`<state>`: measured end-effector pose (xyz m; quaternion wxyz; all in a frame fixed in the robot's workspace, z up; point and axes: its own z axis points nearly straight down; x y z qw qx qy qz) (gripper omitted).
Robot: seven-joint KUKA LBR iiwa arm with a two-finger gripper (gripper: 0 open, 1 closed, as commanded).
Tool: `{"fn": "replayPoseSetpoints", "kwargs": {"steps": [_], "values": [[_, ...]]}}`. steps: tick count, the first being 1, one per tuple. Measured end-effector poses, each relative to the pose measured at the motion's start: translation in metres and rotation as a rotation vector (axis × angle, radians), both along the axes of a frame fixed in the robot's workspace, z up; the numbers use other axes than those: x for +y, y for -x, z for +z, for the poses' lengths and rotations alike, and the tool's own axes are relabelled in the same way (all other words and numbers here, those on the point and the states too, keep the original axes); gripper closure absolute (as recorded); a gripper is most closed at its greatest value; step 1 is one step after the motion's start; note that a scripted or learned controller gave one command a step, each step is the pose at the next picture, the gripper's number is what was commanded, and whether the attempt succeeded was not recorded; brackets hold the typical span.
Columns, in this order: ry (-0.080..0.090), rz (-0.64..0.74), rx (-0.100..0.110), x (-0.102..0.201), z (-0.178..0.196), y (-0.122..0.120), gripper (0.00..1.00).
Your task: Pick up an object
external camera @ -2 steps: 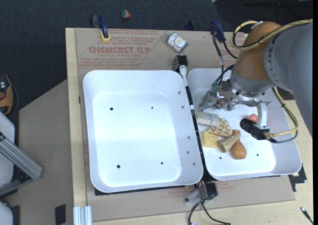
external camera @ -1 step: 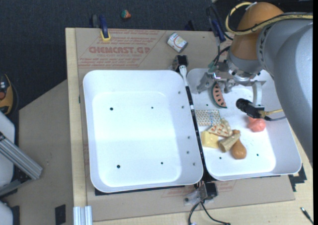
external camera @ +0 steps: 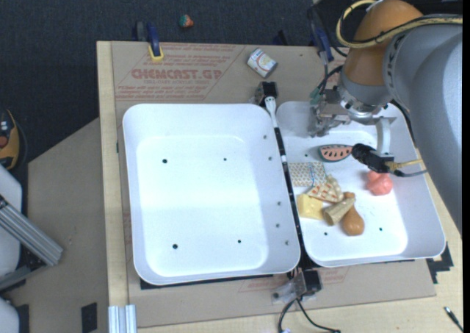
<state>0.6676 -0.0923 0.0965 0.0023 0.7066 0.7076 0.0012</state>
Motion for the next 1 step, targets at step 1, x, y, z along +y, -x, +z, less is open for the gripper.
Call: {"fn": "replayPoseSetpoints", "kwargs": {"steps": [1], "values": [[0.002, -0.001, -0.015, -0.0087, 0.2535, 0.0688, 1.00]]}}
